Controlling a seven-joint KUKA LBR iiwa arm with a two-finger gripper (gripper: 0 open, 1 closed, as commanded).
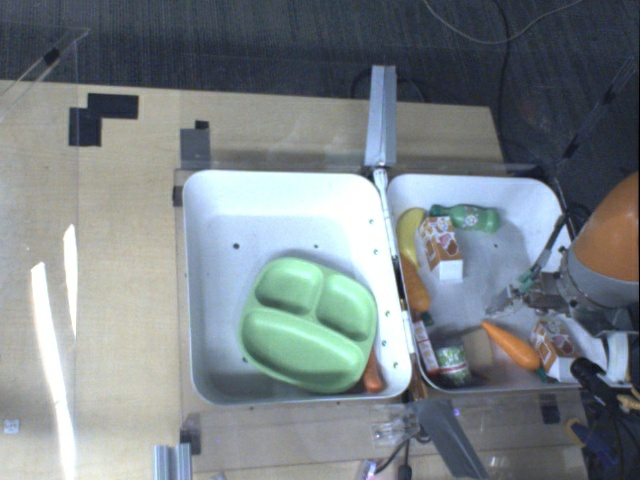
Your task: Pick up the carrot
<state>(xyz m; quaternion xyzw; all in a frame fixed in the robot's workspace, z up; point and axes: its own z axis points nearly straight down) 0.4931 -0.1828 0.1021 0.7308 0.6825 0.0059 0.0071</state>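
camera view | left bin (215, 268): green tray (308, 323) | right bin (520, 190): carrot (512, 344)

Light wood tabletop (110, 268), glare streaks on its left side. Dark grey carpet floor (250, 18) beyond the far edge, thin black cable (500, 36) looped on it. Black L-shaped tape mark (100, 116) at the tabletop's far left. Grey metal post (380, 118) stands behind the bins.

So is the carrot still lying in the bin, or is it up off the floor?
Lying in the bin. The carrot rests flat on the floor of the right bin, with the gripper just above it, not around it.
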